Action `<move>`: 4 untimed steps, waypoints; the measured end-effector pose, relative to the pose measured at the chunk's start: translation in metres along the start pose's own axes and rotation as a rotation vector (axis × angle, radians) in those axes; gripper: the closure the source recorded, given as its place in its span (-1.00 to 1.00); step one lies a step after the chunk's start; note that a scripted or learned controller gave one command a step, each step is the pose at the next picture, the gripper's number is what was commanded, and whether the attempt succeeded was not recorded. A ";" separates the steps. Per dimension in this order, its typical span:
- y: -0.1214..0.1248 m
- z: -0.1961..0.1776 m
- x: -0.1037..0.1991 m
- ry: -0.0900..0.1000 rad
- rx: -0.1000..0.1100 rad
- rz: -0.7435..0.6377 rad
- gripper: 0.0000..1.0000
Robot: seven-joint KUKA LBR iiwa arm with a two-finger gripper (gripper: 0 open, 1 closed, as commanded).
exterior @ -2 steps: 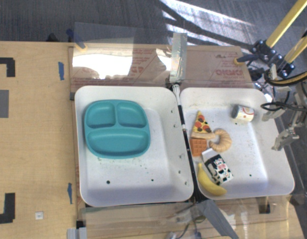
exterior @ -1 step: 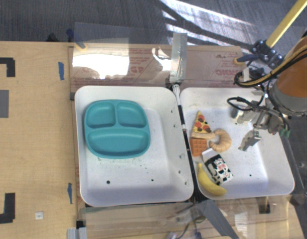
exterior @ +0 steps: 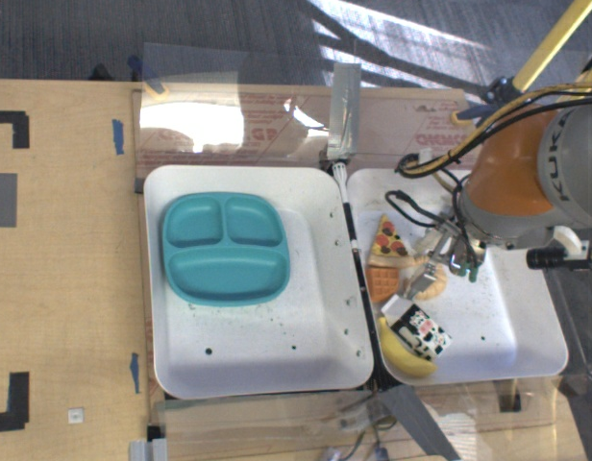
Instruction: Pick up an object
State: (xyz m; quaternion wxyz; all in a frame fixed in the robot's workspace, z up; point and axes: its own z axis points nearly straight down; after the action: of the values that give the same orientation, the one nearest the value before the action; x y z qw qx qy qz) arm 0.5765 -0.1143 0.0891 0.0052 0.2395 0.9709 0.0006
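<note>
Several toys are lying crowded at nine o'clock in the right bin (exterior: 527, 339): pizza slice (exterior: 388, 239), waffle (exterior: 382, 281), banana (exterior: 404, 355). Gripper (exterior: 432, 275) is hovering over them for picking; whether spread or pinching, I cannot tell.

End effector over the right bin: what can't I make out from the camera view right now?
- End effector: its fingertips blur into the cluster below, so its grip state is unreadable.
- Pizza slice toy and waffle toy: right edges hidden under the wrist hardware.
- Black-and-white patterned item: too small to identify; it covers part of the yellow object.
- Right bin: upper right hidden by the arm.
</note>
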 end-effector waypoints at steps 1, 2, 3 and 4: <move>0.003 -0.013 -0.002 -0.010 -0.003 -0.003 1.00; 0.016 -0.098 0.103 0.006 0.001 0.324 1.00; 0.058 -0.096 0.113 0.007 0.007 0.835 1.00; 0.110 -0.132 0.166 0.007 0.008 1.137 1.00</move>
State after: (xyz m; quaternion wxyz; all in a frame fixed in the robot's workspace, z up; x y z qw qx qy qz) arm 0.4796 0.0606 0.2197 -0.0002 0.7245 0.6893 0.0004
